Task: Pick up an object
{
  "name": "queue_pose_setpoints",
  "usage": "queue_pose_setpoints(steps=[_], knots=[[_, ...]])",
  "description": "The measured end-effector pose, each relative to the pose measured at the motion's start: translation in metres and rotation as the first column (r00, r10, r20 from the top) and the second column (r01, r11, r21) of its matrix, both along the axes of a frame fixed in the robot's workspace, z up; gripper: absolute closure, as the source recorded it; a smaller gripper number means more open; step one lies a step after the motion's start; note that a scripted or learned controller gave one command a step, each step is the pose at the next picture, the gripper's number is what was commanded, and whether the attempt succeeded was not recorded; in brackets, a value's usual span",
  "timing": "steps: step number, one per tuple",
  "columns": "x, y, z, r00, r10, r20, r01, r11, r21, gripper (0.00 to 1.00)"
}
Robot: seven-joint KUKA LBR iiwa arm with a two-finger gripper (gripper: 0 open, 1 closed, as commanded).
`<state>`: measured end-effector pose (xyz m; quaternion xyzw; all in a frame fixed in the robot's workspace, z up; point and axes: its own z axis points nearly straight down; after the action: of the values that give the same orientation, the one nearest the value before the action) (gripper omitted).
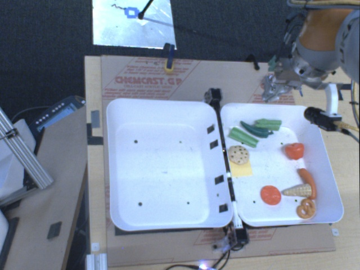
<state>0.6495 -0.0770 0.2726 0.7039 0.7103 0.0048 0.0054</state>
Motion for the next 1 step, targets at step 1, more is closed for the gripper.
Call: queue_pose_setpoints(steps=[1], knots=[[0.0065, 0.0276, 0.1407, 1.0, 0.0, 0.007, 0.0, 1.0, 0.0, 1.0]])
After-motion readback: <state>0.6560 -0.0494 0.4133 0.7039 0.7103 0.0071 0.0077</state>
